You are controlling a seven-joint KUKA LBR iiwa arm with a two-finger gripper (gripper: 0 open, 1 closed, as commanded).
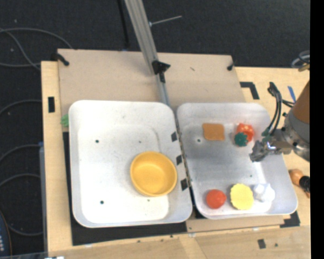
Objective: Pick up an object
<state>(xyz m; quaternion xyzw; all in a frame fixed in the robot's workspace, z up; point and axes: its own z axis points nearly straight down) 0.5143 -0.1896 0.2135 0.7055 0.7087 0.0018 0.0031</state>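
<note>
No writing can be read on any object. The end effector (257,153) hangs over the right bin (227,198) near its right wall, and one cannot tell its state; just beside it, to the upper left, lie a green ball (240,140) touching an orange-red toy (245,129), and a tan block (213,132). A red ball (216,198), a yellow object (241,196) and a small white piece (263,192) lie along the front wall, while a yellow bowl (153,173) sits in the left bin (97,144).

A tan wooden bench (113,74) carries two shallow white bins side by side, their inner edges touching — the left bin (97,139) and the right bin (227,161). A slanted metal rail (143,31) meets the bench at its far edge, and black corner marks (251,88) sit at the far right
</note>
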